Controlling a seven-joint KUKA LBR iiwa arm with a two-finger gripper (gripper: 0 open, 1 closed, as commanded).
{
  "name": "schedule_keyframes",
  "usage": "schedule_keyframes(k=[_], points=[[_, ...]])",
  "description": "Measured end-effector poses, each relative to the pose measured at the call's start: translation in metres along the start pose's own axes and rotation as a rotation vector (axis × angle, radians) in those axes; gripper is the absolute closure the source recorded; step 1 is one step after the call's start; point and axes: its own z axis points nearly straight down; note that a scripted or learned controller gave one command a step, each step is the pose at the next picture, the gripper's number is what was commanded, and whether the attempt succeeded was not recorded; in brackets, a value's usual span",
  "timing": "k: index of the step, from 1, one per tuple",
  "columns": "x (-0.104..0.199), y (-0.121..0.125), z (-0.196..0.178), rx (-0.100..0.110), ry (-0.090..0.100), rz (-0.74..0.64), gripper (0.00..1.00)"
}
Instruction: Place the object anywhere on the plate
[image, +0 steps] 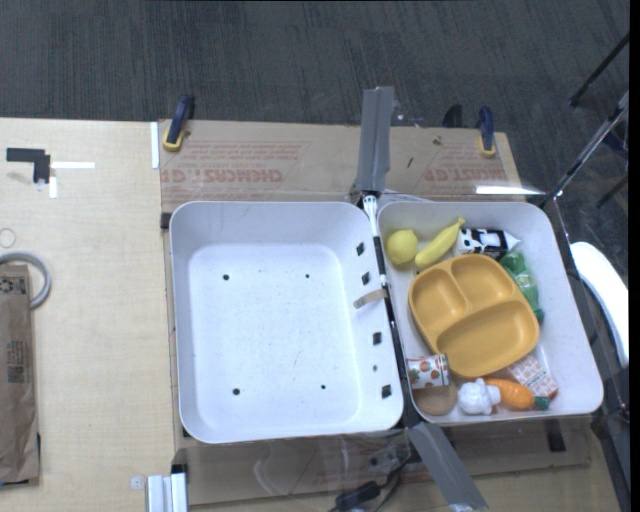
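A yellow divided plate (472, 312) lies in the right bin (578, 300), with nothing on it. Around it sit toy foods: a lemon (401, 246) and a banana (440, 243) at the far left corner, a black-and-white carton (487, 240) behind the plate, a green item (521, 277) at its right edge. In front of the plate are a small printed cup (428, 371), a brown round piece (436, 400), a white garlic-like piece (477, 397), a carrot (517, 394) and a small packet (538, 376).
The left bin (275, 320) stands beside the right one, joined by a grey divider bar (375, 150). Clamps (180, 122) hold cardboard behind the bins. A brown paper bag (15, 370) lies at the bench's left edge.
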Motion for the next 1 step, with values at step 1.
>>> schedule_keyframes(k=[1], points=[[0.1035, 0.0205, -0.0002, 0.000, 0.001, -0.003, 1.00]])
